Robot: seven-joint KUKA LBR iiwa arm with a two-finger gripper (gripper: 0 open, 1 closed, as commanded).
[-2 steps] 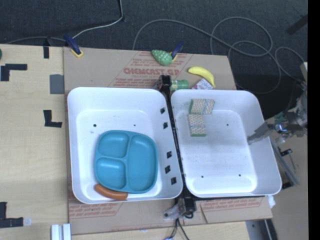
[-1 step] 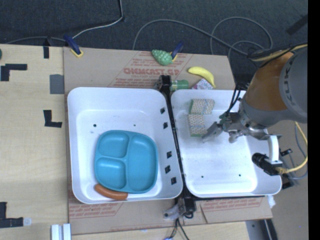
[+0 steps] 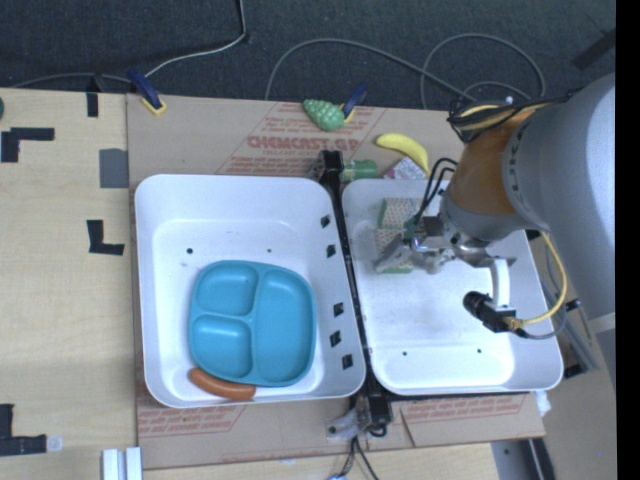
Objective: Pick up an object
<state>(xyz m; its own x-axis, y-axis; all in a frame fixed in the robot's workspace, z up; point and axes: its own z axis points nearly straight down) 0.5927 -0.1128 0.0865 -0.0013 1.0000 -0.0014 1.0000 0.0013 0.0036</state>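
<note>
The grey arm point(image 3: 560, 158) reaches in from the right, its orange band point(image 3: 485, 173) above the wrist, and the hand point(image 3: 400, 258) sits low in the right bin point(image 3: 450, 368), in that bin's far left part close to the divider between the two bins. The metal fingers point(image 3: 392, 260) point left and lie against a small greenish, patterned object point(image 3: 392, 220) at the far left of the right bin. Whether the fingers are released or clenched, I cannot tell; they blur together with the object, and nothing can be seen clearly held between them.

The left bin point(image 3: 170, 208) holds a blue divided plate point(image 3: 252, 320) in its near half, with three compartments. An orange sausage-shaped object point(image 3: 222, 385) lies just beside the plate's near left edge, touching or almost touching it.

On the bench beyond the bins, a yellow banana point(image 3: 403, 148) lies just past the far rim of the right bin, and a green knobbly object point(image 3: 323, 113) sits farther left, near the cardboard's far edge. A black cable point(image 3: 240, 18) runs across the dark floor at the far side.
</note>
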